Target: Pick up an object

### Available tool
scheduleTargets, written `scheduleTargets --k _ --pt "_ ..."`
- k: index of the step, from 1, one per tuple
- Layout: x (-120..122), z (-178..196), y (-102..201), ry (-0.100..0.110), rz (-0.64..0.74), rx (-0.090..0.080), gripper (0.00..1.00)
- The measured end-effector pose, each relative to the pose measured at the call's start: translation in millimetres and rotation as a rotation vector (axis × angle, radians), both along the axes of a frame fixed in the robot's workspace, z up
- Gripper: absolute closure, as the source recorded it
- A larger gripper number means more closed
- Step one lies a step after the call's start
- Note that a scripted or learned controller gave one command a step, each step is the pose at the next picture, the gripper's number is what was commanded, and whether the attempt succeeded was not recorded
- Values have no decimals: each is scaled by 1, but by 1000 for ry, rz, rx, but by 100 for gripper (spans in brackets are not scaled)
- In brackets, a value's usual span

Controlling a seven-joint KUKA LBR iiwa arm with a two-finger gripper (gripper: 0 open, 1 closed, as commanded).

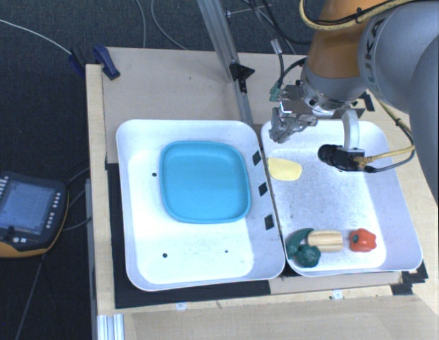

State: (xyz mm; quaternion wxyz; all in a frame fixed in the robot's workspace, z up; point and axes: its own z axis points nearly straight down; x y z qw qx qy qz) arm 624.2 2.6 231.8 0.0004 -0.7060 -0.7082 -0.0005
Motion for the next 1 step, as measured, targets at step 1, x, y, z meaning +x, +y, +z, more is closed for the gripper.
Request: scheduleTargets --k 1 --pt "-9 -9 52 1 1 0 100"
